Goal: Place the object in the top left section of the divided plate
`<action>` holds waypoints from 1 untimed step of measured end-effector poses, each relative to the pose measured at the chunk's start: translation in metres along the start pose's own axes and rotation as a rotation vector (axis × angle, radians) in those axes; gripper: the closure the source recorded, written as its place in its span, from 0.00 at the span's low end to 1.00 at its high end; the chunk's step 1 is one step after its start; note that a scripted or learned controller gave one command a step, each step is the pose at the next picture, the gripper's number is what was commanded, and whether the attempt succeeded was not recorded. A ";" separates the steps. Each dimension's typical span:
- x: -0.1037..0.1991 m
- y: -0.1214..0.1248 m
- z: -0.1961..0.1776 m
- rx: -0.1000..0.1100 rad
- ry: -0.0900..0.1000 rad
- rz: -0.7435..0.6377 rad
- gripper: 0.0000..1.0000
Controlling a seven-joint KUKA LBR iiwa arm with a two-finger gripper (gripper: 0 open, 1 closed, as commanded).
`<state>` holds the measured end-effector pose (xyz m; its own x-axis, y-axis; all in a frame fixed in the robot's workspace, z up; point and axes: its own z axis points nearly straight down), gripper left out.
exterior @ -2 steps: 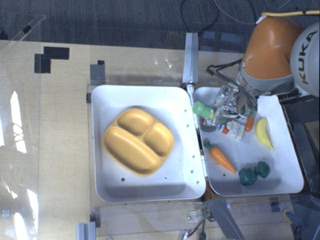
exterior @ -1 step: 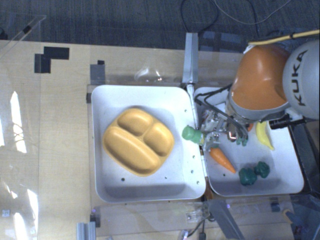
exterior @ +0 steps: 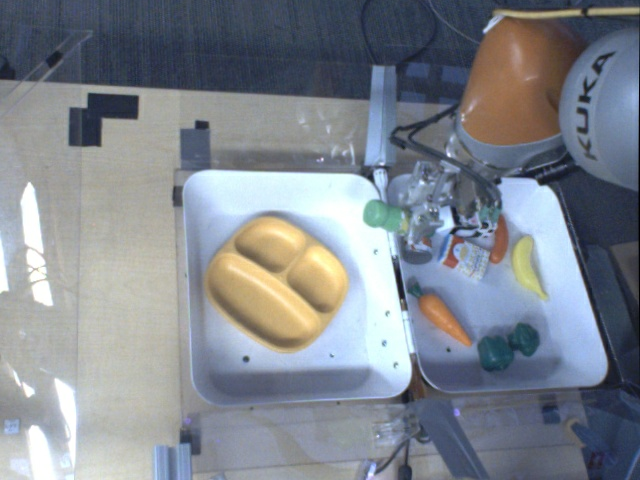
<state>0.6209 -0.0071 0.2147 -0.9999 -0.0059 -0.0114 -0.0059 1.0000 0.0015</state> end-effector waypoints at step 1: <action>0.031 0.031 -0.007 0.000 0.002 -0.074 1.00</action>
<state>0.5895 0.0234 0.2212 -0.9967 -0.0802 -0.0096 -0.0802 0.9968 0.0012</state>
